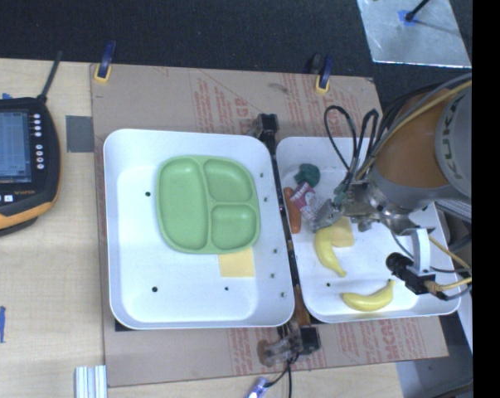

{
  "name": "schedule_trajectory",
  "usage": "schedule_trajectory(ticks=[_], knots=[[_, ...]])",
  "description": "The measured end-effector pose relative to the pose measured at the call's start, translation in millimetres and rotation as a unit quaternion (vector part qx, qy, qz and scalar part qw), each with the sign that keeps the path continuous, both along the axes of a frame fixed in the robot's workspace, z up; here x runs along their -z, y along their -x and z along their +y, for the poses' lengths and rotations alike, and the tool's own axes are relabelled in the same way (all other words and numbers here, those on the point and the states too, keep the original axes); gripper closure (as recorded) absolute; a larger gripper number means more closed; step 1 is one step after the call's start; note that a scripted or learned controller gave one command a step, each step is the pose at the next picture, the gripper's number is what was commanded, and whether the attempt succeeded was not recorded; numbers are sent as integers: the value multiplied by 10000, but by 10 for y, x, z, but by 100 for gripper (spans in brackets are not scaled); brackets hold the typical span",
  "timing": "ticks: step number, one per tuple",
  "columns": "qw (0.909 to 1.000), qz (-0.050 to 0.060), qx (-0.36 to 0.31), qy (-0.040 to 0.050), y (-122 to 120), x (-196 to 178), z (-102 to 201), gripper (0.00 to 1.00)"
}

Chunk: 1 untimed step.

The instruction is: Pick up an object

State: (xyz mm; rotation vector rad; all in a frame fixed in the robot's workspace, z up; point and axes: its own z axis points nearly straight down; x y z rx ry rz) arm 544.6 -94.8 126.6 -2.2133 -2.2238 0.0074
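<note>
The right bin (361,149) holds several small items. A yellow banana (367,298) lies near its front edge. A second yellow banana-like piece (329,252) lies at the bin's middle left. A dark green item (307,173) sits near the back left corner, with an orange stick-shaped item (293,215) along the left wall. My gripper (322,215) reaches in from the right and hangs low over the spot between the orange item and the second yellow piece. The grey wrist and black cables hide part of the bin behind it.
The left bin (125,288) holds a green divided plate (206,203) and a flat yellow square (236,264). A control pendant (9,164) lies on the bench at far left. Clamps (267,125) join the bins at back and front.
</note>
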Motion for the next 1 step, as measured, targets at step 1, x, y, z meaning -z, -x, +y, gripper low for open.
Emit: schedule_trajectory(ticks=[1], knots=[[10000,-4,1,-2,100,354,30,0]])
